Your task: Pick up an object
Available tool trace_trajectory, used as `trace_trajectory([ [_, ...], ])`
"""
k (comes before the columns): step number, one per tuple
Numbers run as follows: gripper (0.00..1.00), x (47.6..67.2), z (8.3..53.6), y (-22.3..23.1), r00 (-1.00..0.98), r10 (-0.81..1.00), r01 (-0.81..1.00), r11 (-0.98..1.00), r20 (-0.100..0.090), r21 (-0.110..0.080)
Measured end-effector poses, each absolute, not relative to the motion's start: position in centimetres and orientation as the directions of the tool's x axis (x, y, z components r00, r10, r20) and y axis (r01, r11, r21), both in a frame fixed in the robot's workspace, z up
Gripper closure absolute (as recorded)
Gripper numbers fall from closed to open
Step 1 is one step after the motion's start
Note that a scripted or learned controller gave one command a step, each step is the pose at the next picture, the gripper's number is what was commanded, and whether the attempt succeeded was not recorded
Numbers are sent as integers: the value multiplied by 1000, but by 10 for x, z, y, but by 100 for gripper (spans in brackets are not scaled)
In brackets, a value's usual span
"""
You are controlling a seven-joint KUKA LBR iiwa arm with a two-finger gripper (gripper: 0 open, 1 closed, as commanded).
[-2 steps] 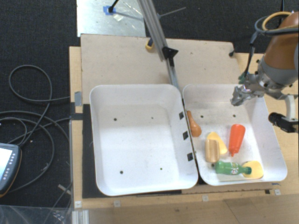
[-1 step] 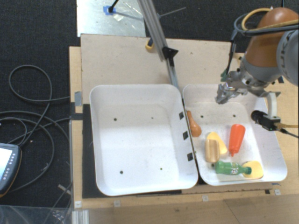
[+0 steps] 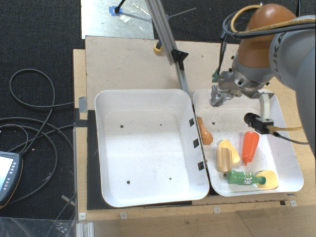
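Note:
My gripper hangs over the far left part of the right bin, with nothing visible between its fingers. In that bin lie an orange pear-shaped toy by the left wall, a red-orange carrot in the middle, a hot dog in a yellow bun, a green bottle and a yellow piece near the front. The gripper is above and behind the pear-shaped toy, apart from every object.
The left bin sits beside the right one, their walls touching along black clips. A slanted metal pole crosses the bench behind the bins. Cables and a pendant lie on the floor at left.

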State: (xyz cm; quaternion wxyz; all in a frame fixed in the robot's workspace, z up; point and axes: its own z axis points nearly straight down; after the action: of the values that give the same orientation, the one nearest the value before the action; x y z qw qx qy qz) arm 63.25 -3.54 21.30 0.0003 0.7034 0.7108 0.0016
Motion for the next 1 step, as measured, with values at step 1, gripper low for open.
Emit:
trace_trajectory([
  [1,100,651,211,23,-11,1000,1000,11,3,3],
])
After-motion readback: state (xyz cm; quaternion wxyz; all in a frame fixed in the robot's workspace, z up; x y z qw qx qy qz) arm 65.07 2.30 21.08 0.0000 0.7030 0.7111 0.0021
